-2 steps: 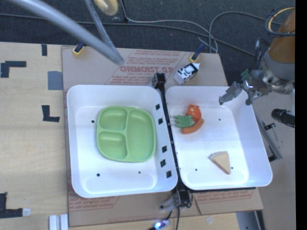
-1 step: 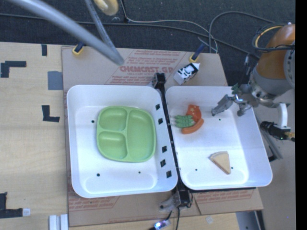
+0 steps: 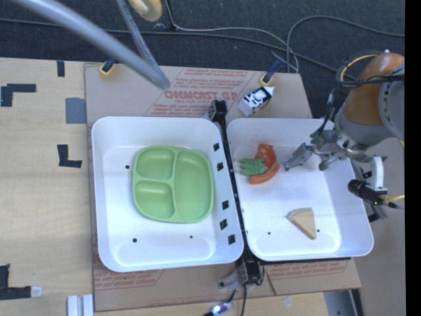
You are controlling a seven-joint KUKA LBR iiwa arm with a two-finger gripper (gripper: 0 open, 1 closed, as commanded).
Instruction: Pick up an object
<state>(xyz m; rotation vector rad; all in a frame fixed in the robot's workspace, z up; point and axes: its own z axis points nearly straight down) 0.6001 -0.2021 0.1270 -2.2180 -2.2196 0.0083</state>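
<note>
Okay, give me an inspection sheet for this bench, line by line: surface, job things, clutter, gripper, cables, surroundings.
Surface: cardboard sheet under two white bins, left bin and right bin.
Job's things: red and green toy and tan wedge in the right bin.
Clutter: green divided plate in the left bin.
Gripper: gripper low over the right bin, beside the toy, holding nothing.
Cables: black cables behind the bins.
Surroundings: dark carpet beyond the bench.

You're looking at a divided plate (image 3: 173, 184) lying in the left bin (image 3: 105, 196). In the right bin (image 3: 345, 239), a toy vegetable (image 3: 260, 165) is lying near the divider, a wedge (image 3: 303, 222) sitting nearer the front
</note>
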